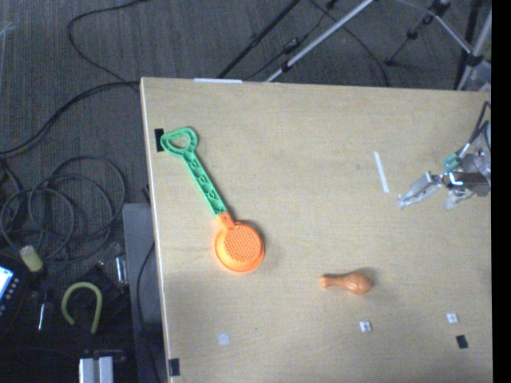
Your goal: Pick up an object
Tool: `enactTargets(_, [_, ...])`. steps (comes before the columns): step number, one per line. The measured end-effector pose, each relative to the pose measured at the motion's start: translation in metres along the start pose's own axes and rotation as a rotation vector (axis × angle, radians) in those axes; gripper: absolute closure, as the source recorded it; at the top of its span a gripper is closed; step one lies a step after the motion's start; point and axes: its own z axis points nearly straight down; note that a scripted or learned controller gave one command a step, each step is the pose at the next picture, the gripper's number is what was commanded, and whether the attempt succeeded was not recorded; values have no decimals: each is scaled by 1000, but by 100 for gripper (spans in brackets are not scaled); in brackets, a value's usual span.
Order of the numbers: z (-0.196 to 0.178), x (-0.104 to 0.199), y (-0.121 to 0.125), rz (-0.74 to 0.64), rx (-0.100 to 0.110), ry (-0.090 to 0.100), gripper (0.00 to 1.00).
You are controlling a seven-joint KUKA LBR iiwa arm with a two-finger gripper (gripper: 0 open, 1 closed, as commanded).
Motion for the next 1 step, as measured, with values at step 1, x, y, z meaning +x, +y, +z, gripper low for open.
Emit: enactTargets(1, [65, -4, 76, -86, -1, -2, 0])
